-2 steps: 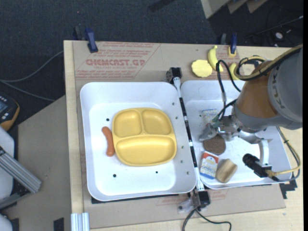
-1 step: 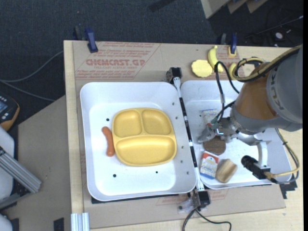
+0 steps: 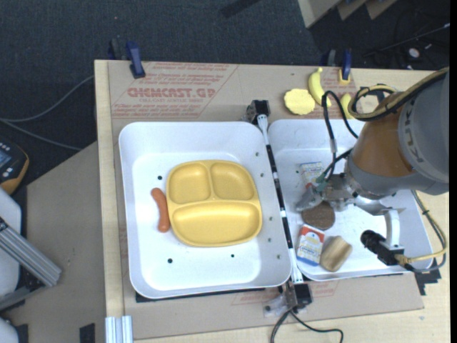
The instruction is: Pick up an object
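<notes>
I'm looking down on the tan wooden worktop (image 3: 178, 91) with the two shallow white bins side by side. My landmark is the yellow three-compartment plastic plate (image 3: 213, 202), sitting in the middle of the left white bin (image 3: 136, 148). Just beside the plate's left edge lies a small orange-red sausage-shaped toy (image 3: 161, 209), lengthwise along it, close enough that I can't say whether they touch.

To the right of the plate, over the divider, is the right white bin (image 3: 293, 138), and the grey arm with its orange band (image 3: 378, 152) is down in there now. The claw (image 3: 323, 193) sits low over a flat dark brown round piece (image 3: 318, 216), right of the plate's lower compartment. I can't tell how the claw stands; its tip is lost in cables and clutter, and nothing shows as gripped.

Below that brown piece, right of the plate's lower right corner, lies a small red-and-white packet (image 3: 310, 245), and touching its right side a tan bread-roll-shaped object (image 3: 335, 253).

Up and to the right of the plate, on the worktop beyond the bin, I see a yellow lumpy toy (image 3: 300, 101) and a yellow banana (image 3: 315, 84).
</notes>
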### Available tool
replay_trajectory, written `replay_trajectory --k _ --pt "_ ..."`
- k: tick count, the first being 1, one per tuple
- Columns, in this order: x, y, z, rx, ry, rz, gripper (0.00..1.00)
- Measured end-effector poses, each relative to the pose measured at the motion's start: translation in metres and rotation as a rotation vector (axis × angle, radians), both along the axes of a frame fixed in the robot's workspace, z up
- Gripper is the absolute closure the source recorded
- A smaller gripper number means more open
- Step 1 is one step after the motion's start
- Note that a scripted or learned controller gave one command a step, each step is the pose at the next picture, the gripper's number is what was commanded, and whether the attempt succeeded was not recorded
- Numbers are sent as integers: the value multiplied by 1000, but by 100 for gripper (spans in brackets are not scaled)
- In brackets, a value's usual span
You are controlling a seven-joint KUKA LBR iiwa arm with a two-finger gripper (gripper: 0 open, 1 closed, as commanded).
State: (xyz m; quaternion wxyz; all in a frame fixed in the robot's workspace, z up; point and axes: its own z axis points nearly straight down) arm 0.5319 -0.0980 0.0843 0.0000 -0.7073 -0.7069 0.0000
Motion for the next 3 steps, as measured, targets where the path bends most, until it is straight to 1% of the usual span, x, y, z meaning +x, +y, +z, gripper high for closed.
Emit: replay_trajectory --k 1,2,3 --pt "-9 0 0 1 3 0 0" --pt "-8 0 10 0 0 0 100" --pt "46 101 106 2 -14 12 100"
